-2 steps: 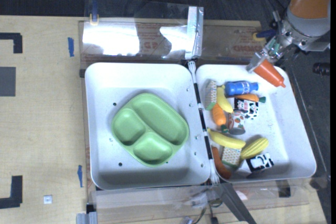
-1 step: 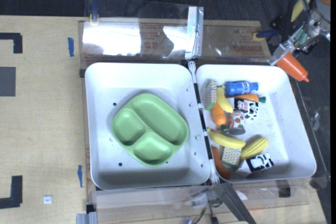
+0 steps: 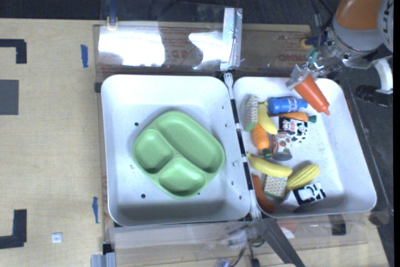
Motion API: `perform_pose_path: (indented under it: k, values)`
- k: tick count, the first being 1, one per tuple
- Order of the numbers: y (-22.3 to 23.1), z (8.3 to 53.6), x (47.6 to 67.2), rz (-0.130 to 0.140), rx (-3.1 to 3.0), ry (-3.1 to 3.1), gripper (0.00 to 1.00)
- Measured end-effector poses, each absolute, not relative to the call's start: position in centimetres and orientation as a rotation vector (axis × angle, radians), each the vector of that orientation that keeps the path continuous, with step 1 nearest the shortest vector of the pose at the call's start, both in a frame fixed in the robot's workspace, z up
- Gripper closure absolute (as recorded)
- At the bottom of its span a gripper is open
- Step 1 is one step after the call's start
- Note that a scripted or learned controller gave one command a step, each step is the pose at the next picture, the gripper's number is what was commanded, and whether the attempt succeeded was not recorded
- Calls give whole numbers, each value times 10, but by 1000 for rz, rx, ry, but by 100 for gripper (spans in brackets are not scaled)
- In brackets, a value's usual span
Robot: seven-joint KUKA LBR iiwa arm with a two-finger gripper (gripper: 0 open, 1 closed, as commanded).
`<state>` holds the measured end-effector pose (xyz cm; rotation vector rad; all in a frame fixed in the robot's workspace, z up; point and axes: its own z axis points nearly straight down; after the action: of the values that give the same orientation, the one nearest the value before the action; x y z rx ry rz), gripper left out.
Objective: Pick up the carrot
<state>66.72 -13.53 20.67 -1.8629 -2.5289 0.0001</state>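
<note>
The carrot [image 3: 313,94] is an orange cone that hangs tilted over the far right corner of the right bin [image 3: 350,153]. Its thick end is between the fingers of my gripper [image 3: 305,75] and its tip points down to the right. The gripper is shut on that thick end and reaches in from the upper right, below the orange band of the arm [image 3: 365,0]. The carrot is lifted off the other toys.
The right bin holds a pile of toys: a blue can [image 3: 286,104], two bananas [image 3: 270,166], a corn cob [image 3: 302,175], a cow-patterned box [image 3: 295,129] and a black-and-white block [image 3: 310,194]. A green divided plate [image 3: 178,152] lies in the left bin [image 3: 119,103].
</note>
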Motion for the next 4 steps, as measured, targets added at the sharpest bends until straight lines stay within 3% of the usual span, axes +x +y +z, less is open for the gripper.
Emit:
perform_pose_path:
  k: [1,2,3,4]
  values:
    - [-135,207,667,0,-1863,-2529,0]
    - [-142,117,672,-8,-1709,-2653,0]
    - [-203,127,576,-1,-1610,-2700,0]
    - [-217,111,585,-20,-1691,-2676,0]
